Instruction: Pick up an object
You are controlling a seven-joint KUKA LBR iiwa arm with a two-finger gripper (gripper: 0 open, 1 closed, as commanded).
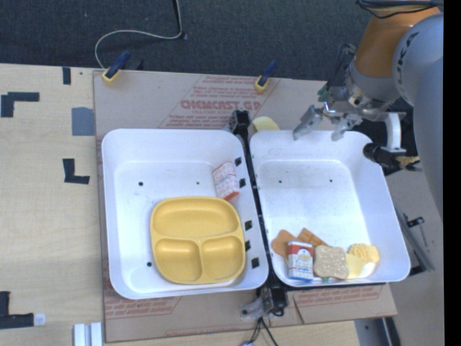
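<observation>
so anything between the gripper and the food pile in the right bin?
Nothing visible. The gripper hangs at the right bin's far rim; the pile lies at the near edge across bare floor.

A pale wooden bench (43,215) carries a brown cardboard sheet (194,99). Beyond its far edge lies dark carpet (238,20), crossed by a thin black cable (155,31).

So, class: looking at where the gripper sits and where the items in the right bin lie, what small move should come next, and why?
Probably bring the gripper toward the near edge of the right bin. It hovers over the far rim with nothing between its fingers, while the small can, the bread slice and the other food pieces cluster against the near wall.
</observation>
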